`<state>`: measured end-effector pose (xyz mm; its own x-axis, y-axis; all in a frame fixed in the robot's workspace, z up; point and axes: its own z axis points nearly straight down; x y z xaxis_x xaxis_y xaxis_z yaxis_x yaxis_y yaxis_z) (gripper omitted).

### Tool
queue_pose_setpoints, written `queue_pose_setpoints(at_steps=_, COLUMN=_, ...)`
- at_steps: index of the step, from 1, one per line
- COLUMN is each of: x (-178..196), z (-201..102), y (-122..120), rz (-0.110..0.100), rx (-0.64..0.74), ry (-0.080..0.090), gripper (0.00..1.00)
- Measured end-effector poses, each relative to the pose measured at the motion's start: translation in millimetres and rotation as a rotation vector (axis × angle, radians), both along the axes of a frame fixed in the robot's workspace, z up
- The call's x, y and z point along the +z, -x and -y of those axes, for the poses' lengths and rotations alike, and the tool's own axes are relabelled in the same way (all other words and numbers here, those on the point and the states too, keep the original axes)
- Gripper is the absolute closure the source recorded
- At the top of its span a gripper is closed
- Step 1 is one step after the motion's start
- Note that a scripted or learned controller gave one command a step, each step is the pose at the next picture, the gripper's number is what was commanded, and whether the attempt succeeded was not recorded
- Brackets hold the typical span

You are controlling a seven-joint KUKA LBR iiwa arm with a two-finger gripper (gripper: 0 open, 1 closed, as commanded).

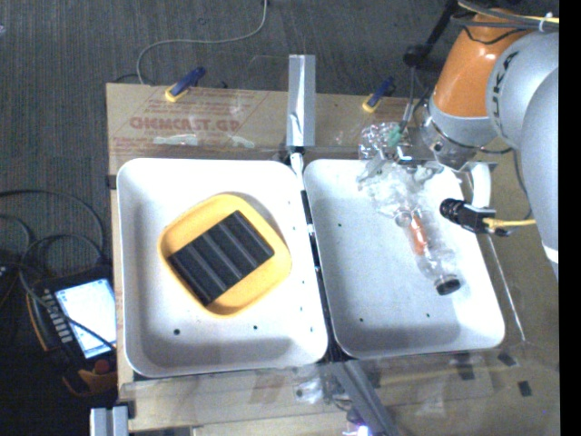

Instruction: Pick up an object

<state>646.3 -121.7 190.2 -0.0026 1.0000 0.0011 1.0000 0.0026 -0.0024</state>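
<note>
Clear plastic bottle [425,248] is lying in the right bin [363,307] while the gripper [392,157] is hovering at its far end (grip unreadable); slick plastic risks slipping.

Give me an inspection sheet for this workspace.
Surface: two white bins, left bin and right bin, on a cardboard sheet.
Job's things: yellow tray with black ribbed top in left bin; clear bottle lying in right bin.
Clutter: blue clamps on the cardboard's far edge.
Gripper: gripper over right bin's far edge, by the bottle's far end.
Cables: thin wire on floor; black cables at left.
Surroundings: dark carpet; tablet at left.
</note>
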Motion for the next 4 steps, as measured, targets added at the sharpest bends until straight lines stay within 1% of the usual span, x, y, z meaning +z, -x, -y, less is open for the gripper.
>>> queue_pose_setpoints(at_steps=1, x=-63, z=64, y=-17, rz=0.001, rx=0.078, ry=0.007, gripper=0.0)
queue_pose_setpoints(at_steps=2, x=-82, z=79, y=-26, rz=0.015, rx=0.094, ry=0.006, gripper=0.0)
queue_pose_setpoints(at_steps=3, x=-85, z=93, y=11, rz=0.042, rx=0.29, ry=0.016, gripper=0.0)
queue_pose_setpoints(at_steps=4, x=-84, z=94, y=42, rz=0.047, rx=0.395, ry=0.022, gripper=0.0)
